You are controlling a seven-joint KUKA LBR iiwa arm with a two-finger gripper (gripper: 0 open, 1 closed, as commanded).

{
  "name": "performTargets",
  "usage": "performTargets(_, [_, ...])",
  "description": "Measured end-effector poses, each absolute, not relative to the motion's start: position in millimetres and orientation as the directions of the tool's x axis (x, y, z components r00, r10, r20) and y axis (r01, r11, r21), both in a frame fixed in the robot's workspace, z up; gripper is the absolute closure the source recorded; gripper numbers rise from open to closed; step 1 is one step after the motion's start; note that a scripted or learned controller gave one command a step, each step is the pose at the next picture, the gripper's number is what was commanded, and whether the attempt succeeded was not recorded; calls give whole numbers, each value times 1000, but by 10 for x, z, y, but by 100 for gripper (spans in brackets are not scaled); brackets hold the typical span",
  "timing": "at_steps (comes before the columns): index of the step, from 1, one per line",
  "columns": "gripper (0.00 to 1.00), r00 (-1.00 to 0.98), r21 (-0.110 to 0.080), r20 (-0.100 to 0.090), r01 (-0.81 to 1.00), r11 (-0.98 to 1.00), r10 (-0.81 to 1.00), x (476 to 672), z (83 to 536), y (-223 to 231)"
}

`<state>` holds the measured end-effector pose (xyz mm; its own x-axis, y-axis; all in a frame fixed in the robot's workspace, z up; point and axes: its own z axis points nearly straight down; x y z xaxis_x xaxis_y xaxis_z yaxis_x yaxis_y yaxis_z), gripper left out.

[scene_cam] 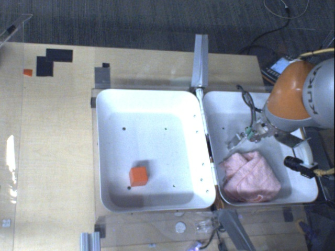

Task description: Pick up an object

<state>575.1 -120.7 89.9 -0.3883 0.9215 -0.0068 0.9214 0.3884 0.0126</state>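
An orange cube (138,176) lies in the left bin (110,140), near its front edge. A crumpled pink cloth (249,175) fills the front part of the right bin (225,111). My gripper (244,137) hangs over the right bin, just above the cloth's far edge, at the end of the grey arm with its orange band (289,94). The gripper looks small and partly hidden by the wrist. I see nothing held in it.
A metal divider rail (200,67) runs between the two bins. Black blocks (51,60) and a small orange tag (28,72) lie on the wooden bench at the far left. Cables (285,7) trail behind the right bin.
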Motion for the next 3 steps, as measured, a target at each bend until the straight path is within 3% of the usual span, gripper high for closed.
performTargets(1, [0,-396,13,-10,918,397,918,4914,908,-1442])
performTargets(2, [100,-397,26,-19,917,397,918,4971,1044,-1443])
performTargets(3, [0,-397,26,-19,917,397,918,4971,1045,-1443])
